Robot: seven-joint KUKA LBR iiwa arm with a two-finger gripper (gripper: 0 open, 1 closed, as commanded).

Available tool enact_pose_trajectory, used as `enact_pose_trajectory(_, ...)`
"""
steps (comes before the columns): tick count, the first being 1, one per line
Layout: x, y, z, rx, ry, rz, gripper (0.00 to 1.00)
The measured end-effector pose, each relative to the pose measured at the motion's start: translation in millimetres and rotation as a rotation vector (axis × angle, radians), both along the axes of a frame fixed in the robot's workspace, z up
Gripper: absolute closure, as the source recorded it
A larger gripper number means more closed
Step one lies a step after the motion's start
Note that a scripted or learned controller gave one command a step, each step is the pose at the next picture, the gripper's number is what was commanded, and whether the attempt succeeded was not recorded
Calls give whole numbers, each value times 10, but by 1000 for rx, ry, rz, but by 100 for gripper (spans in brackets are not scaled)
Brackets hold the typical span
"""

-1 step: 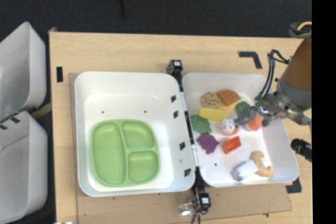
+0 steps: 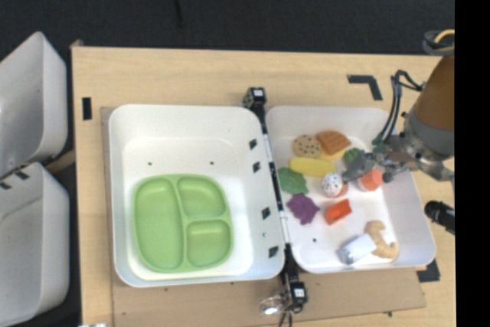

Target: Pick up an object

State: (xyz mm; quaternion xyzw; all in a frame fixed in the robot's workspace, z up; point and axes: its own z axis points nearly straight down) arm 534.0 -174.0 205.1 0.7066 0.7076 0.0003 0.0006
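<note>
- Currently, two shallow white plastic bins sit side by side on a pale wooden bench (image 2: pixel 92 241): the left bin (image 2: pixel 122 134) and the right bin (image 2: pixel 409 241).
- One green tray (image 2: pixel 182 222) lies in the left bin toward 7 o'clock. It is smooth, rounded at the corners, and divided into three compartments: one long, two smaller.
- Ten small toy pieces lie in the right bin, counted as follows:
  - one round tan cookie (image 2: pixel 307 145) with dark spots, at 11 o'clock;
  - one orange-brown ridged wedge (image 2: pixel 334 142), touching the cookie's 3 o'clock side;
  - one yellow oblong piece (image 2: pixel 311 165), just below the cookie;
  - one green leafy piece (image 2: pixel 292 181), at 9 o'clock;
  - one white ball (image 2: pixel 332 184) with dark dots, near centre;
  - one purple lumpy piece (image 2: pixel 303 207), at 8 o'clock;
  - one red-orange block (image 2: pixel 338 211), just beside the purple piece;
  - one dark green piece (image 2: pixel 352 158), at the claw;
  - one round red-orange piece (image 2: pixel 371 180), at the claw;
  - one tan curved piece (image 2: pixel 382 239), touching a grey-white cylinder (image 2: pixel 355 249), at 5 o'clock.
- One grey arm (image 2: pixel 432 115) with an orange band enters from 3 o'clock.
- One claw (image 2: pixel 366 166) sits low over the right bin, between the dark green piece and the round red-orange piece. Its opening cannot be told, nor whether it holds anything.
</note>
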Motion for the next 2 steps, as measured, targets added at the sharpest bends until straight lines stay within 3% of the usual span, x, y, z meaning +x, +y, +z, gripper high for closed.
enact_pose_trajectory(2,-105,-41,-1074,0,5,-4,0)
